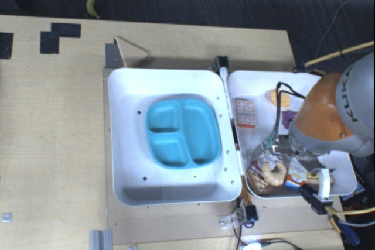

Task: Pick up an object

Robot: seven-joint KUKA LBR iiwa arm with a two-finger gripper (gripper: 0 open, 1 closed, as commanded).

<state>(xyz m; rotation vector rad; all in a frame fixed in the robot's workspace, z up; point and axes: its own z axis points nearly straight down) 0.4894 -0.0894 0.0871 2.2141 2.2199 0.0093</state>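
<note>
My gripper (pixel 272 156) reaches down into the near part of the right bin (pixel 258 86), under the grey arm with its orange band (pixel 319 114). It hangs just over a tan, knobbly object (pixel 270 173) lying among several small items at the bin's near left corner. A small card with a red pattern (pixel 245 112) lies farther back along the bin's left wall. A yellow-orange piece (pixel 282 98) and a purple piece (pixel 287 119) lie behind the arm.
The left bin (pixel 126 126) holds a blue divided tray (pixel 180 132) with three compartments. A black-and-white bar (pixel 228 108) runs along the seam between the bins. Cables and connectors lie at the bench's near edge (pixel 246 216).
</note>
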